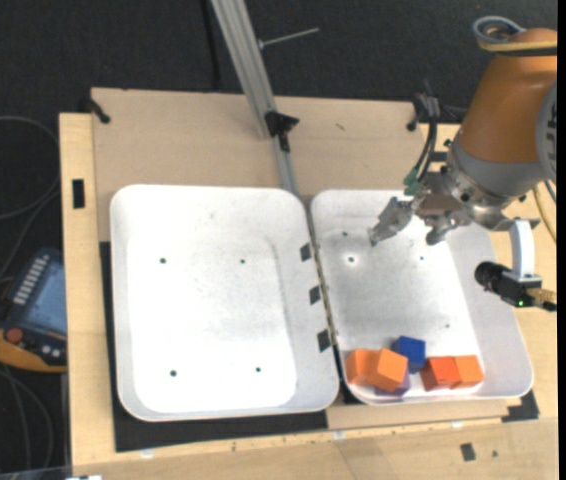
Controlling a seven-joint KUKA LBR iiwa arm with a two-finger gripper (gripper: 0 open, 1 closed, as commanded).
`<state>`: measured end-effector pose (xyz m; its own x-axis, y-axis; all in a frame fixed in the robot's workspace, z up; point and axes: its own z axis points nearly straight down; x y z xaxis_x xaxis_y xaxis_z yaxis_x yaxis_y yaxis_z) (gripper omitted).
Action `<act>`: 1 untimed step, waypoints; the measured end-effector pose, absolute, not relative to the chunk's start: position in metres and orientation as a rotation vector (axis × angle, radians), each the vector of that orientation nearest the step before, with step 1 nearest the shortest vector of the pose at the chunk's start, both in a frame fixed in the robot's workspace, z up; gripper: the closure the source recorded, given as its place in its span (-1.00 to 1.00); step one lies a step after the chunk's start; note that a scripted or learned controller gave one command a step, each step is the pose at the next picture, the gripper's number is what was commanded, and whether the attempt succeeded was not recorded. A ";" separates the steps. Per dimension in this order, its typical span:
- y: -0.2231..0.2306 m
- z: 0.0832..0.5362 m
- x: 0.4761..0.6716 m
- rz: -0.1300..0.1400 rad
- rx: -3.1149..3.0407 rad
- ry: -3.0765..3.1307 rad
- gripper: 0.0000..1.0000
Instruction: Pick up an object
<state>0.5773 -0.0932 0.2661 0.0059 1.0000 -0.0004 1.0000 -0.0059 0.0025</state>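
My gripper [409,228] hangs over the far part of the right bin [483,288], fingers spread apart and nothing between them. Several blocks lie bunched along the bin's near edge: an orange block [367,365], a second orange block [391,369] with a bit of purple under it, a blue block [411,350], a dark red block [429,376] and two more orange blocks [457,370]. The gripper is well above and behind these blocks, apart from all of them.
The left bin [208,298] lies beside the right one, joined by black clips [315,293]. A slanted metal rail [253,68] runs from the top down to the bins' far junction. A pendant and cables [28,313] lie left of the bench.
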 end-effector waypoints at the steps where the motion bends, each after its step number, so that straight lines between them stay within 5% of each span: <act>1: -0.132 0.164 0.510 -0.010 2.230 2.221 -1.00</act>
<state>0.5096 -0.1316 0.1643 0.0043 1.0000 -0.0003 1.0000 -0.0043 -0.0086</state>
